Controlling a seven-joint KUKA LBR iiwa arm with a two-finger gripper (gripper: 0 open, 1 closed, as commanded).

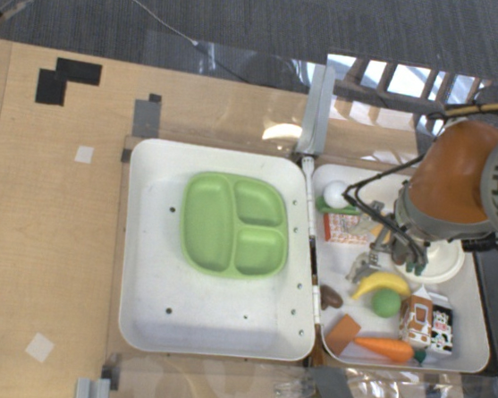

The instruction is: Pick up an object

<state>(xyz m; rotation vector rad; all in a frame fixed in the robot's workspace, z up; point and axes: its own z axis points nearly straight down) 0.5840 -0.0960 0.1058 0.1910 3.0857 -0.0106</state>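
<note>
Camera view shows the gripper (368,270) hanging low over the right bin (479,350), its metal fingers (359,270) spread a little apart with nothing between them, tips just above the left end of the yellow banana (381,284). A green lime (385,302) touches the banana's lower edge. Near the bin's front lie a carrot (384,348), an orange wedge (343,330) and a small brown piece (332,296); a printed carton (426,324) stands to the right. A white ball (334,194) and a red-and-white packet (346,229) sit by the left wall (the packet partly under cables). The left bin (148,253) holds a green divided plate (233,224).
</note>
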